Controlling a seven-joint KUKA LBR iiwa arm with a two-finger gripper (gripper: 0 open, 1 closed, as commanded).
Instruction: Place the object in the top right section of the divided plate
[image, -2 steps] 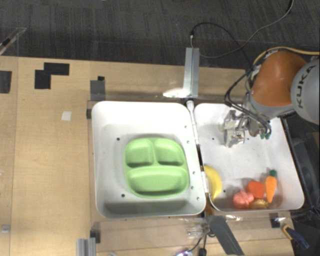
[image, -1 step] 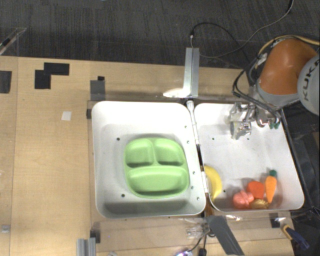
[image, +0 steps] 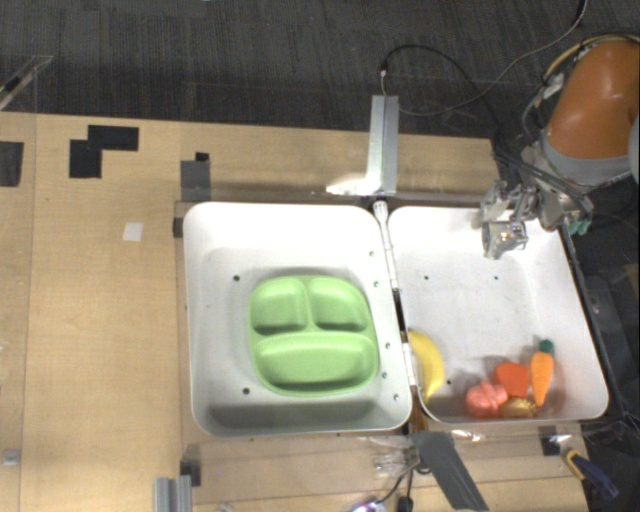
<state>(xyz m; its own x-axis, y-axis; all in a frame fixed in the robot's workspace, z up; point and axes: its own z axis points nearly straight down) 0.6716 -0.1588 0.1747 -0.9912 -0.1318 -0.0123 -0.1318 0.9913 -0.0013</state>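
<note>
Object for the task not yet singled out: the candidates, a banana (image: 428, 362), carrot (image: 541, 374), a pink piece (image: 486, 398) and an orange piece (image: 512, 378), lie bunched along the near edge of the right bin (image: 470, 290), probably slid there. Gripper (image: 503, 233) hangs over that bin's far right corner, nothing between its fingers; whether they are spread or closed, cannot tell. Well apart from the pile, likely a staging pose. Left bin (image: 215, 260) carries the green divided plate (image: 312, 333), flat, central, its top right section (image: 338, 302) bare and reachable.
</note>
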